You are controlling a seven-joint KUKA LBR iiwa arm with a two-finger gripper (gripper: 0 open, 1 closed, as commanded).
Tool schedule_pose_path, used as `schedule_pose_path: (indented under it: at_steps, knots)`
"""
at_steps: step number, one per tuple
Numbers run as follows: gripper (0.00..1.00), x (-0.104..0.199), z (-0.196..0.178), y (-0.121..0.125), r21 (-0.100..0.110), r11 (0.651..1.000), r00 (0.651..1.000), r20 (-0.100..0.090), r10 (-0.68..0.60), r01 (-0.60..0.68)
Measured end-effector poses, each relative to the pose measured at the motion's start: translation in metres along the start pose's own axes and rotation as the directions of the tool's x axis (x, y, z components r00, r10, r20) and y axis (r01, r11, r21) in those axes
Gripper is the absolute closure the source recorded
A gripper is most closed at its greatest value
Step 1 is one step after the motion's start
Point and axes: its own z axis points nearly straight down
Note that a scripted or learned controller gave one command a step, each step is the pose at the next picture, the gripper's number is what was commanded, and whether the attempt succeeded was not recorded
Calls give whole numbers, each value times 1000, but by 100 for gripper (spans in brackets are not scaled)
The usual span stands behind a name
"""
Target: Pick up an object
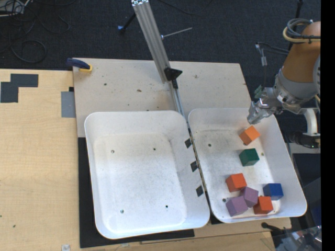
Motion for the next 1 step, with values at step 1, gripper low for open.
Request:
schedule_pose_path:
  at_steps: [1]
  knots:
    - [100,-1,-44,1,0,1000,1000,0,-1,1]
